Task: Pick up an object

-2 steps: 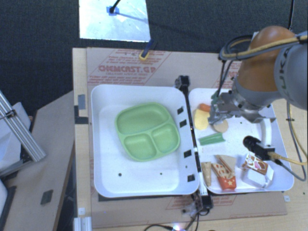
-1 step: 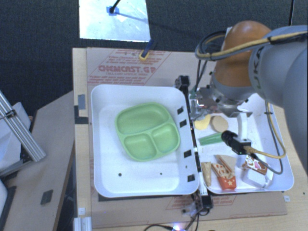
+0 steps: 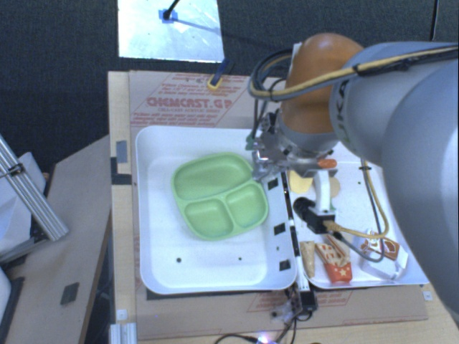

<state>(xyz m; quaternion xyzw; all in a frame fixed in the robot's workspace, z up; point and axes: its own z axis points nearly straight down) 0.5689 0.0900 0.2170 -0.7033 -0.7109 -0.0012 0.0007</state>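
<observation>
One green tray [image 3: 219, 196] lies long-axis left-right in left bin [image 3: 165, 264]; jaws' state unclear.

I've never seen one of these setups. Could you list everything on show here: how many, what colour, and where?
Bins: two, white, side by side.
Divided plate: one, light green, three compartments, in the left bin.
Box-like item: one, red and yellow, front of the right bin.
Tan piece: one, just left of the box-like item.
Disc: one, pale yellow, right bin, partly hidden.
Small item: one, brown and white, right bin; too small to identify.
Board: one, tan with red lettering, under the bins.
Sheet: one, silvery, behind the bench.
Arm: one, grey with an orange band, from the right.
Gripper: one, by the plate's right edge.
</observation>
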